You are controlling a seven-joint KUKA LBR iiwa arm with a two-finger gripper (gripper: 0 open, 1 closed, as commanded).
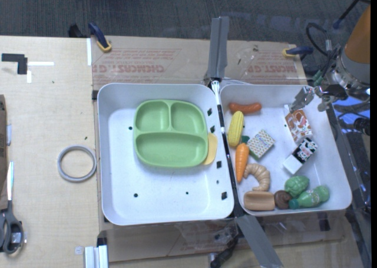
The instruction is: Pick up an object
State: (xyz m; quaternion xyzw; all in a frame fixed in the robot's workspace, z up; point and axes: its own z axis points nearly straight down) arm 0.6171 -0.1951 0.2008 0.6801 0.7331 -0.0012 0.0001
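Observation:
The right bin [336, 161] holds several toy foods: a red sausage [245, 108], a corn cob [236, 127], a carrot [241, 161], a patterned box [261, 143], an orange-and-white packet [298, 124], a cow-print carton [302, 152], a curled tan piece [257, 174], a bread roll [259, 201] and green vegetables [306, 191]. My gripper [303, 99] hangs over the bin's upper right corner, just above the packet, and nothing is visibly held. In the left bin [118, 190] lies a green divided plate [171, 132] with a yellow piece [211, 148] at its right edge.
A metal bar [218, 49] runs back from the wall between the bins. On the wooden bench to the left lie a tape ring [77, 162] and scissors [12, 225]. Blue clamps [100, 37] hold the cardboard behind the bins. Cables hang near the arm [356, 49].

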